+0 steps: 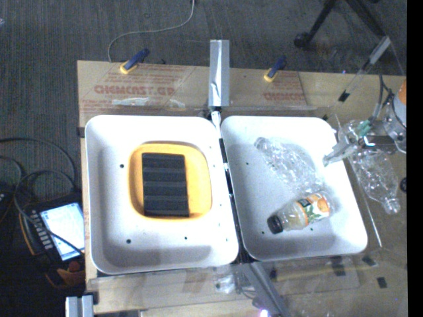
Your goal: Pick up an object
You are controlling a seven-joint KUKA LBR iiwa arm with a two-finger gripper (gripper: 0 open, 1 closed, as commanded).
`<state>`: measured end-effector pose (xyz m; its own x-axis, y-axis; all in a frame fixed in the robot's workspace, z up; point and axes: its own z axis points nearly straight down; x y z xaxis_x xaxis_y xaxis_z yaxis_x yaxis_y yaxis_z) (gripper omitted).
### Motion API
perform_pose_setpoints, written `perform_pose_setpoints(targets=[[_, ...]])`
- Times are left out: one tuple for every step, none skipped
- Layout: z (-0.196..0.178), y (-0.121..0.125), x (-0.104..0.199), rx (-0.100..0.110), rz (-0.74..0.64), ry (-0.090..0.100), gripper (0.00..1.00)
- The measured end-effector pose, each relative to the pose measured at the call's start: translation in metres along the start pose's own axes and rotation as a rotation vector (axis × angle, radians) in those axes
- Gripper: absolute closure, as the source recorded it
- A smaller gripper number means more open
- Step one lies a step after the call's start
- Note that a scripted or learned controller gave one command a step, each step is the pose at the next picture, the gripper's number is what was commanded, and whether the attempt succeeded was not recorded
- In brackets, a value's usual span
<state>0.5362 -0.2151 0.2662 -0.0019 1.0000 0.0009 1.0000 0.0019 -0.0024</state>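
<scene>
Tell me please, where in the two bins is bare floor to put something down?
Left bin: only a white strip around the yellow tray. Right bin: bare floor left of the juice bottle, along the divider. Crowded around the crumpled clear plastic and the gripper.

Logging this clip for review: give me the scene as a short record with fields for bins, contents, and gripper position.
left bin: holds a yellow tray with a black ridged block lying in it
right bin: holds a bottle with an orange label lying on its side, dark cap toward the left bin, and a crumpled clear plastic bottle behind it
gripper: at the right bin's right rim, above the bin, apart from both bottles
fingers: too blurred to judge
held object: none seen
</scene>
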Motion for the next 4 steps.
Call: perform_pose_setpoints(targets=[[-0.008,0.001,0.001,0.001,-0.002,0.001,1.00],[-0.013,0.042,0.000,-0.001,-0.020,-0.001,1.00],[-0.013,0.042,0.000,-0.001,-0.020,-0.001,0.00],[-0.021,0.042,0.001,0.000,-0.022,-0.001,1.00]])
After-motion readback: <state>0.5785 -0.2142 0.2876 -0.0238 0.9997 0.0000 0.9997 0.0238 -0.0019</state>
